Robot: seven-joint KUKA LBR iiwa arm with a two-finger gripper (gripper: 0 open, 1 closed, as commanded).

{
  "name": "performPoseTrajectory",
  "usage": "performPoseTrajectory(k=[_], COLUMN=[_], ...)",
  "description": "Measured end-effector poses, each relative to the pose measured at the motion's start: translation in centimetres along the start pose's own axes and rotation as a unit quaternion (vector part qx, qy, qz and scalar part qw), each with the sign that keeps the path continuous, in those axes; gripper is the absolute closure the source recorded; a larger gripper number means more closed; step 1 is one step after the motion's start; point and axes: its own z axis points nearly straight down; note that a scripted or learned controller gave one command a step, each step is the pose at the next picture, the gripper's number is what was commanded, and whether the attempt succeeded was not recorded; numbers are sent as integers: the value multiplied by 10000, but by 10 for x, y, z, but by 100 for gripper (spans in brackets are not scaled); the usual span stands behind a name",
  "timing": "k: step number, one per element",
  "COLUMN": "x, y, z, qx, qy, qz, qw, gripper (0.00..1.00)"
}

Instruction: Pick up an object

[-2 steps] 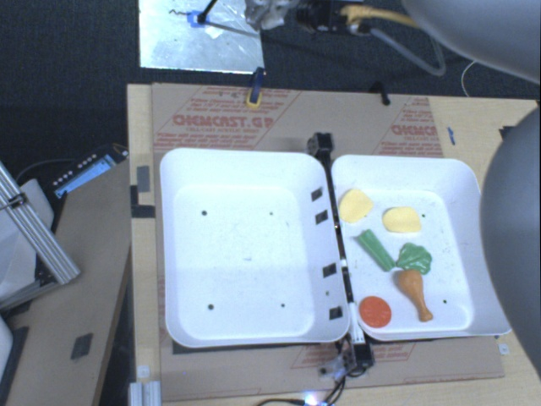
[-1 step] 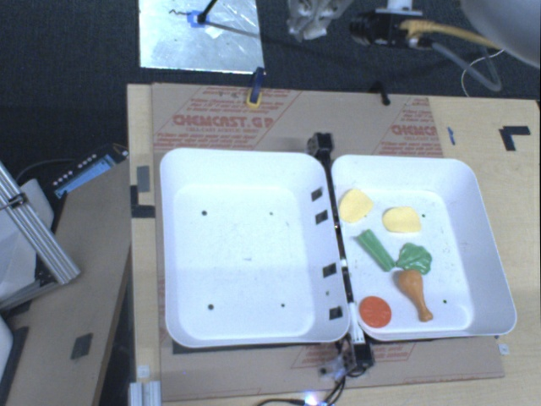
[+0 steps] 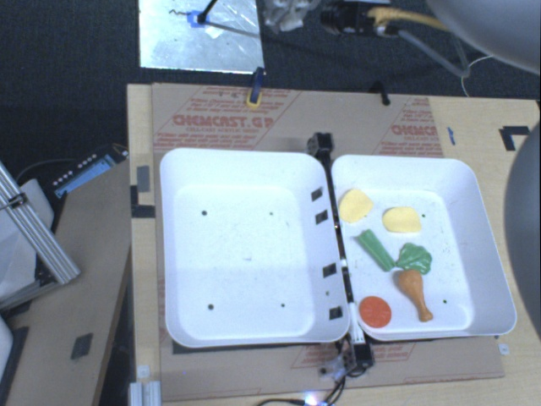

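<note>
Red disc (image 3: 375,312) lies in right bin (image 3: 482,227), well apart from fingers (image 3: 285,7), state unclear.

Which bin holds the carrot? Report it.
The right bin. The carrot lies flat on its floor, leafy end touching the green piece, well inside the rim.

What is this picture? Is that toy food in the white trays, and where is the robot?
A camera above a bench looks down on two shallow white trays. The left tray sits beside the right tray, which holds what look like toy foods: two yellow pieces, a green stick, a leafy green piece, a tan drumstick shape and a red-orange disc. The big grey blurry shape at the top right is part of the robot arm. Nothing is picked up yet.
</note>
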Motion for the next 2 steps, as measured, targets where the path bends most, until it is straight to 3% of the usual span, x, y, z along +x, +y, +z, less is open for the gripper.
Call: performPoseTrajectory(k=[1, 2], x=[26, -52], y=[0, -10], z=[0, 15], qx=[1, 10], qy=[3, -9], qz=[-4, 51], qw=[10000, 10000], gripper=[100, 100])
